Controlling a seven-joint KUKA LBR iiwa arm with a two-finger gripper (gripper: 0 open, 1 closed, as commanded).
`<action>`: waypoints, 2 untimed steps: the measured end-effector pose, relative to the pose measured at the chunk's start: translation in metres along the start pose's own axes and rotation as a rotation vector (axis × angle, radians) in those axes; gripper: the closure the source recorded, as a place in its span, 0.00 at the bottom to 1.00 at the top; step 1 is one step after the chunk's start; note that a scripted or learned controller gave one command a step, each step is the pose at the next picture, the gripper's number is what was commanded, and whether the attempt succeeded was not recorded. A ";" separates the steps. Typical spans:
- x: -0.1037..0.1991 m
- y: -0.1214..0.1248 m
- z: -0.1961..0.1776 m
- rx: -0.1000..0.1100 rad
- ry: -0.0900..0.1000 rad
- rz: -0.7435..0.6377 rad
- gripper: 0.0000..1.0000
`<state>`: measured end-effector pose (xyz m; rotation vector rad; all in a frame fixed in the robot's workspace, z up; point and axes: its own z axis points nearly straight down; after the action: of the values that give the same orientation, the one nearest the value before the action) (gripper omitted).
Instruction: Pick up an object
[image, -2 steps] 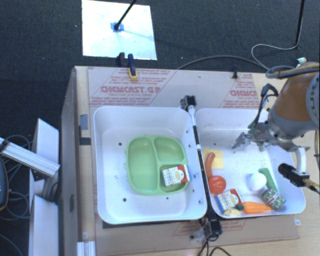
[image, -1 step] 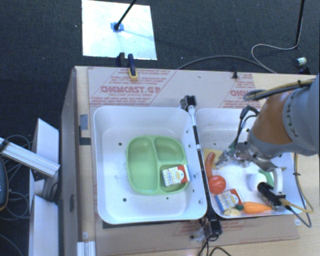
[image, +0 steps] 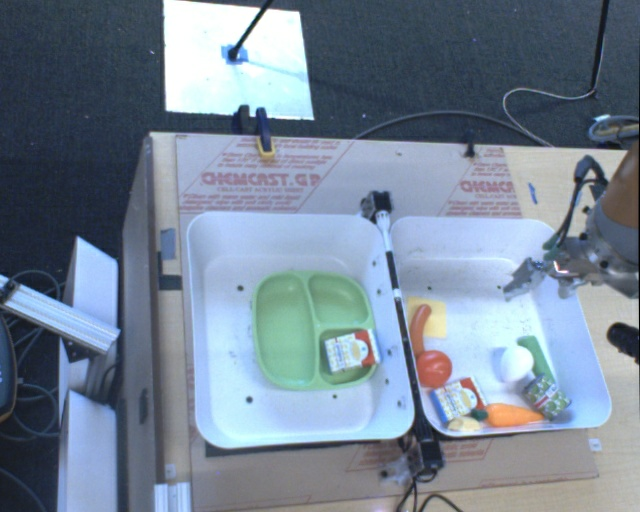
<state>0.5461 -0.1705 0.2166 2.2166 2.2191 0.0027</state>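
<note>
One arm reaching over right bin (image: 575, 300) edge, pincer (image: 545, 272) state unclear, grasping nothing visible

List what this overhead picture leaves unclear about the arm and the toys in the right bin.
- Gripper: blurred and small in the camera view; finger state unreadable.
- Arm: cut off by the right edge.
- Green can: label too small to read.
- Small carton: print too small; the tomato overlaps its corner.

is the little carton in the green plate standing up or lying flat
Lying flat. The carton shows its printed face upward, resting in the lower right compartment of the green plate in the left bin.
</note>
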 end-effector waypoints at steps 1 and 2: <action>0.013 -0.043 0.108 0.005 0.003 0.001 0.00; 0.032 -0.028 0.133 0.005 0.003 -0.002 0.00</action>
<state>0.5185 -0.1388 0.0839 2.2179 2.2254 0.0003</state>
